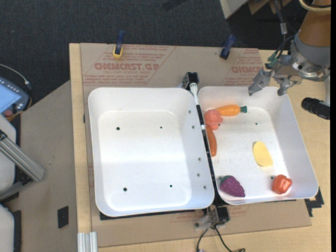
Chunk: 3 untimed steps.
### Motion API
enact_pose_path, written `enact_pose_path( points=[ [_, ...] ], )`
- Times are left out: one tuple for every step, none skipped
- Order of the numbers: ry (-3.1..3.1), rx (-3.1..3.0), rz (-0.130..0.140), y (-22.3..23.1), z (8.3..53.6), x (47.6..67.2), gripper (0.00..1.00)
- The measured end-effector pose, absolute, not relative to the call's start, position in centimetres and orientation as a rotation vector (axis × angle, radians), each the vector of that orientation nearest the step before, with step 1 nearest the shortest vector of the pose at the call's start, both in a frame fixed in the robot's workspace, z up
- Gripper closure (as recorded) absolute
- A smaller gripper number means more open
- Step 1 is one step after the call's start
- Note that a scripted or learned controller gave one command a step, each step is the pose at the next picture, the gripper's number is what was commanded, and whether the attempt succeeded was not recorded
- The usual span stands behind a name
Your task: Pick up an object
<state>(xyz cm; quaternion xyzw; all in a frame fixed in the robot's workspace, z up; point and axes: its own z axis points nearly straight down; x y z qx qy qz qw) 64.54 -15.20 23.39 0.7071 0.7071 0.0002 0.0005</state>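
Camera view, from above and at a slant: a cardboard-covered bench point(157, 62) fills most of the frame, bearing two shallow white bins side by side. The left bin point(105, 140) takes up the centre-left. The right bin point(294, 140) sits at centre-right and holds every loose object.

At the upper right of the frame, the grey arm point(315, 30) with its orange band reaches in. Its gripper point(270, 87) hangs over the upper edge of the right bin, fingers spread apart with nothing between them.

Objects in the right bin, largest first: a long orange carrot-like piece point(211, 142) lies along the bin's left wall, its length running up and down the frame. Touching its upper end is a pink rounded piece point(212, 117). Just right of that lies a small orange carrot point(230, 109) with a green tip, its length running left to right. A yellow oval piece point(262, 154) lies mid-bin, a purple grape bunch point(231, 186) sits at the lower left corner, and a red pepper point(282, 184) sits near the lower right corner.

The small orange carrot looks nearest to the fingers: it lies below and to the left of them in the frame, a likely target. Its long axis runs roughly along the line between the two fingers, so the wrist would probably need turning to close across its narrow width.
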Motion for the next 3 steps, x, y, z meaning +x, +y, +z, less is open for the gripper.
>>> enact_pose_path(
  points=[
    [2.230,2.235,-0.014,-14.6,10.5,58.6,0.00],
    [2.227,2.202,0.018,-5.4,19.1,67.2,0.00],
    [2.222,2.229,-0.007,-7.2,18.5,59.4,0.00]
  ],
)
